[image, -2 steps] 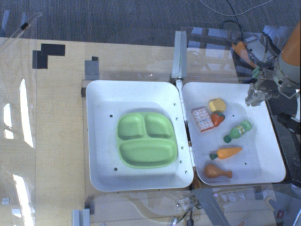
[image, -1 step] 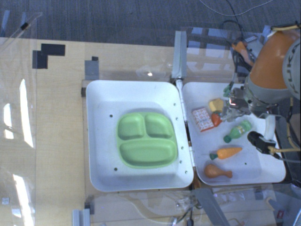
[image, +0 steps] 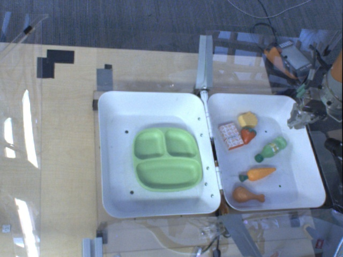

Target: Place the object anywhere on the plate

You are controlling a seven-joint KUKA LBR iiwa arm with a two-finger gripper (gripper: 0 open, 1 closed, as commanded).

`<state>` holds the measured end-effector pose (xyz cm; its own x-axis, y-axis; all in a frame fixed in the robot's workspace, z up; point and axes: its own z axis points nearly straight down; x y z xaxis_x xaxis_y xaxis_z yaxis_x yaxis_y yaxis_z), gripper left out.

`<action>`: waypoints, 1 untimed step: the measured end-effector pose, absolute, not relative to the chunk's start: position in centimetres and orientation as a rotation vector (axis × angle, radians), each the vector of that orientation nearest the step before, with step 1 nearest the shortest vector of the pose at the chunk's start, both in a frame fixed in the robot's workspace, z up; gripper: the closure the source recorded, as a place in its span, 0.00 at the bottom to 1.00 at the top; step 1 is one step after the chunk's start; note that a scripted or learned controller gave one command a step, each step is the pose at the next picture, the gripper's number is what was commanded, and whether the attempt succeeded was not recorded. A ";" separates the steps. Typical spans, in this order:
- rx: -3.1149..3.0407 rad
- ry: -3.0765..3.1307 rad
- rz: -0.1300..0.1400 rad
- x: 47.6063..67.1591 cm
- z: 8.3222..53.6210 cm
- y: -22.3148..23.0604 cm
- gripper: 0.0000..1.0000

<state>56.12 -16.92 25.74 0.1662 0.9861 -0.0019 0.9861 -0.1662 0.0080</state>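
Five light, stiff, slick plastic toy foods (image: pixel 252 157) lie right of the green three-compartment plastic plate (image: pixel 167 159); pinch one mid-body, though whether the hand (image: pixel 298 118) at the right edge is released or clenched I cannot tell.

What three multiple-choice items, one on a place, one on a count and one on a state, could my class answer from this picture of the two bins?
1. Where does the green plate lie?
A. in the left bin
B. in the right bin
C. on the bare bench

2. How many toy foods lie in the right bin?
A. three
B. six
C. nine

3. What is on the plate?
A. the carrot
B. the bottle
C. nothing yet

Answers:
1 A, the plate sits inside the left bin.
2 B: waffle, cheese, strawberry, green bottle, carrot, drumstick.
3 C, all three compartments are bare, and the hand is at the right bin's far edge.
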 end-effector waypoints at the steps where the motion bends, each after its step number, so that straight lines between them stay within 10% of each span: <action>1: 2.489 1.913 0.003 51.6 25.6 -7.8 1.00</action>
